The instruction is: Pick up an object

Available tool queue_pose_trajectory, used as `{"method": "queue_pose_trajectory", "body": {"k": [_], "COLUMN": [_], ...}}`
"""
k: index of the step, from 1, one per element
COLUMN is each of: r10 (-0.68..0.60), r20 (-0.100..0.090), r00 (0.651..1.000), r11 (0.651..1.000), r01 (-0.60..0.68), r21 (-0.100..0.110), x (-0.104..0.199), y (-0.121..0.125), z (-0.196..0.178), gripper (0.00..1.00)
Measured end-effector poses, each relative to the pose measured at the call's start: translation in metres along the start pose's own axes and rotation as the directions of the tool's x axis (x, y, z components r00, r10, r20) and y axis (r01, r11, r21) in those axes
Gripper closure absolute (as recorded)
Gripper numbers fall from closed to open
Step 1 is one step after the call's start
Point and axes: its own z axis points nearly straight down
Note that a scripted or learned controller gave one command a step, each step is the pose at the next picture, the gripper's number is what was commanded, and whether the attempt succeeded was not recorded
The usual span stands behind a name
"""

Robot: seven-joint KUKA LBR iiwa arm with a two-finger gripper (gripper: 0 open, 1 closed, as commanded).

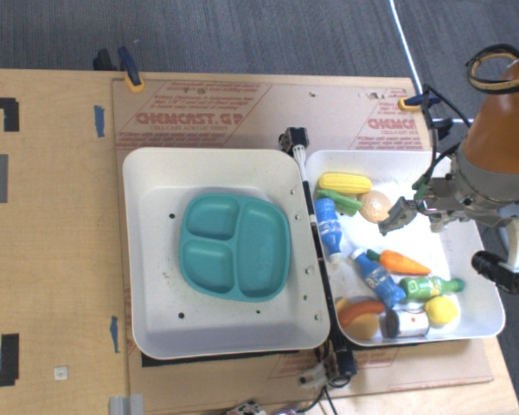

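Observation:
My gripper (418, 217) hangs over the upper middle of the right bin (480, 258), open, with bare bin floor between its fingers. Its left fingertip (396, 218) is just right of a beige onion-like ball (374, 206). A yellow corn cob (344, 182) and a green vegetable (341, 201) lie at the bin's upper left. Below the gripper lie an orange carrot (406, 263), a green bottle (429, 286), a yellow lemon (443, 310), a small can (406, 322) and a peach (361, 315). Two blue bottles (329, 227) (379, 277) lie along the left side.
The left bin (147, 258) holds a teal divided plate (234, 245). A black clamp (292, 138) stands at the top of the ridge between the bins. Cables (437, 132) trail by the arm's orange band (499, 128) at the right.

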Motion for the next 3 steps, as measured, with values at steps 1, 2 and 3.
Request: {"method": "queue_pose_trajectory", "body": {"k": [1,2,3], "r10": [-0.172,-0.213,-0.259], "r20": [0.013,0.032,0.035], "r00": [0.985,0.976,0.965], "r11": [0.985,0.976,0.965], "r01": [0.173,0.214,0.26], "r21": [-0.022,-0.039,-0.038], "x": [0.0005,-0.0011,-0.0004], "y": [-0.0204,-0.0116,-0.0161], "z": [0.109,0.1162,0.1163], "gripper": [0.0,0.0,0.0]}}
